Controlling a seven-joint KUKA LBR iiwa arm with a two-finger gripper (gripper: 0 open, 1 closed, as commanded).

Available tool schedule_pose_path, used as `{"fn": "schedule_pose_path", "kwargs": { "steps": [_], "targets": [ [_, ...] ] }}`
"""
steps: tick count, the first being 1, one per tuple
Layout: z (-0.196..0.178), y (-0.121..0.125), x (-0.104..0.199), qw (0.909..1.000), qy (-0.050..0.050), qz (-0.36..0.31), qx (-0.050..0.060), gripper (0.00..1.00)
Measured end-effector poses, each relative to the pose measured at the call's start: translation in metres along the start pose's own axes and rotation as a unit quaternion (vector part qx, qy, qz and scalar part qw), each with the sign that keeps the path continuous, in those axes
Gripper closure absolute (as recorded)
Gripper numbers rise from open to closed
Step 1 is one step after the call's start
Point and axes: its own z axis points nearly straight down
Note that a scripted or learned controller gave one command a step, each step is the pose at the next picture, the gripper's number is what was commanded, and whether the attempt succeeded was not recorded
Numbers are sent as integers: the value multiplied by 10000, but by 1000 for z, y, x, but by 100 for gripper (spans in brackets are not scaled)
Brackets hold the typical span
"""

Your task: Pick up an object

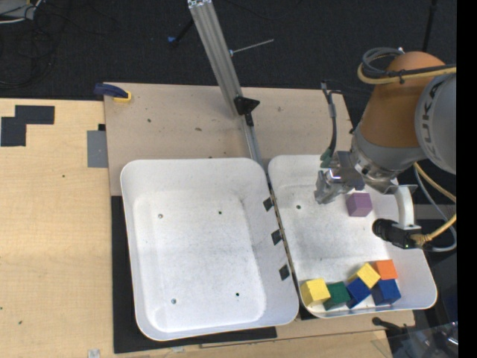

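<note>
My gripper [326,191] hangs over the back part of the right bin [328,237], near its left side. A purple cube [359,203] lies just to the right of the gripper, apart from it. Along the bin's front edge sits a cluster of blocks: a yellow one [315,290], a green one [337,295], a blue one [358,293], a second yellow one [367,275], an orange one [386,268] and another blue one [386,291]. I see nothing held in the gripper.
The left bin [194,245] lies beside the right one, with black clips [274,236] along the shared rim. A slanted aluminium bar [220,58] rises behind the bins. Cables and a black connector [391,232] hang at the arm's right.
</note>
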Motion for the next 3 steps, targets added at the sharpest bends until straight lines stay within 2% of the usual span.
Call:
{"fn": "schedule_pose_path", "kwargs": {
  "steps": [1,2,3],
  "targets": [
    [-11,-15,54,10000,0,-5,3,100],
    [-6,-33,114,10000,-3,-4,14,100],
    [-9,-38,161,10000,-7,-3,3,100]
  ]
}}
